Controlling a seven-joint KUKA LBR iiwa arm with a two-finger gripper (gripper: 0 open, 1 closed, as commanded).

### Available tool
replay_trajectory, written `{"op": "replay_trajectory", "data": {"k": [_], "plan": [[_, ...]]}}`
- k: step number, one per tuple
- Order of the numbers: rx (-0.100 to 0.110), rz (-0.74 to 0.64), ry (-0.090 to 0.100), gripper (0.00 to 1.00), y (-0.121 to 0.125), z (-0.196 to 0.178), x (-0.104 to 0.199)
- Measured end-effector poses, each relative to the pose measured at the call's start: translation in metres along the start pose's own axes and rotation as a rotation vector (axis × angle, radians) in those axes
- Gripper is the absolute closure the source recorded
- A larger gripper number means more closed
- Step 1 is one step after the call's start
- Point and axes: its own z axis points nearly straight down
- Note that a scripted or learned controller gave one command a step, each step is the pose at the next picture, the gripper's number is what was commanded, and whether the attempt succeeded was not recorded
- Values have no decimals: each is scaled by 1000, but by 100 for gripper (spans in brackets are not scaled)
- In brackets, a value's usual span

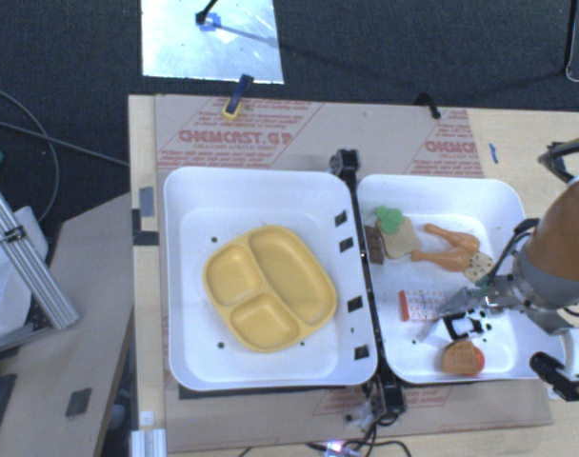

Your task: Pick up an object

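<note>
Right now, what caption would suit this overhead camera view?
Robot arm reaching over right bin of small toys; yellow divided tray in left bin.

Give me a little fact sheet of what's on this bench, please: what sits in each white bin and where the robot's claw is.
left bin: a yellow divided tray
right bin: green piece at the upper left, tan piece just below it, orange figure, red-and-white card, round orange-brown item
gripper: low over the right bin, between the card and the round item
holding anything: cannot tell
arm: enters from the right
</note>
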Motion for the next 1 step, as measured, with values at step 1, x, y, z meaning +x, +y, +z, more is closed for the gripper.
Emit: {"op": "replay_trajectory", "data": {"k": [1], "plan": [[-2, -6, -2, 100, 3, -10, 1]]}}
